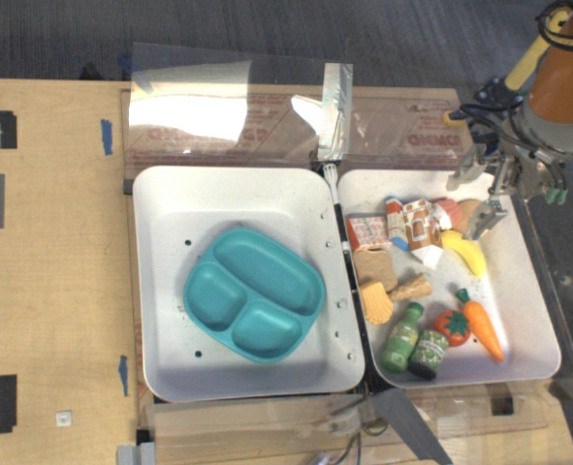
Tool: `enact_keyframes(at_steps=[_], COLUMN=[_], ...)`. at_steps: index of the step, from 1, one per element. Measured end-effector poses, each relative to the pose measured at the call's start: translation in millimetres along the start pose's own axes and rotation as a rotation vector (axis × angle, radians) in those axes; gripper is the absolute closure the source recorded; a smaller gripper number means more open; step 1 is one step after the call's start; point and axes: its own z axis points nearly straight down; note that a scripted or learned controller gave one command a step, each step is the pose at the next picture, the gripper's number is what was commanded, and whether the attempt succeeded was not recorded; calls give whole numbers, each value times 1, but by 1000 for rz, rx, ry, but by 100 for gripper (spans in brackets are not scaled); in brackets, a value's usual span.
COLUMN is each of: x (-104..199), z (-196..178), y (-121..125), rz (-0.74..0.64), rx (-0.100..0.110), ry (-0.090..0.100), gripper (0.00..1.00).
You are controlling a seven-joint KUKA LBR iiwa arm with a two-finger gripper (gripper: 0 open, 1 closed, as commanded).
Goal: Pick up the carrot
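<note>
Here the carrot [483, 325] lies just right of the toy tomato [452, 325] in the right bin [543, 352]; the end effector [492, 209] hovers well beyond, fingers apart, grasping nothing.

Smooth teal plastic tray [255, 294], faintly shiny, sits in the matt white plastic left bin [170, 201]. At lower right, the carrot [482, 325] looks like glossy orange plastic. Clear glossy sheeting [238, 114] glares at the upper middle. The tabletop [48, 260] is matt pale wood, fine-grained.
</note>
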Motion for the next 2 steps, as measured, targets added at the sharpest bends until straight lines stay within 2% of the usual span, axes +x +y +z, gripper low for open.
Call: enact_keyframes(at_steps=[1,2], x=[87,151], z=[95,99], y=[-23,-15], rz=[-59,-264], rx=[-4,2], ry=[10,-6], gripper=[0,0])
